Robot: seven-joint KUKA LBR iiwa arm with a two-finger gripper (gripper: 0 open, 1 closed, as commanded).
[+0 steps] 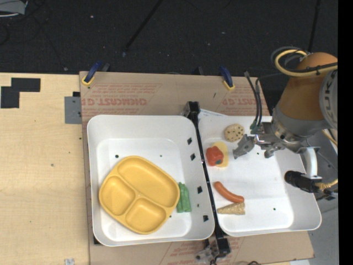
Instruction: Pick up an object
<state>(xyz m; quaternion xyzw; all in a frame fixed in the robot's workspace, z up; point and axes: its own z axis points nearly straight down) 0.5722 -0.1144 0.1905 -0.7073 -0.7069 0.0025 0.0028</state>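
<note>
Several small items lie in the right bin [298, 214]. A chocolate-chip cookie [234, 131] sits near the far edge. A red piece on a yellow slice [216, 155] lies by the divider. A red sausage [228, 192] and a tan cone-shaped piece [231, 208] lie toward the front. My gripper [255, 149] hangs over the bin's far middle, just right of the cookie and the red piece. It is open, with nothing between its fingers [241, 148].
The left bin [99, 131] holds a yellow divided plate [140, 193] and a green piece [183, 197] against its right side. A black divider [199, 164] runs between the bins. Blue and yellow clamps [226, 77] hold the cardboard at the back.
</note>
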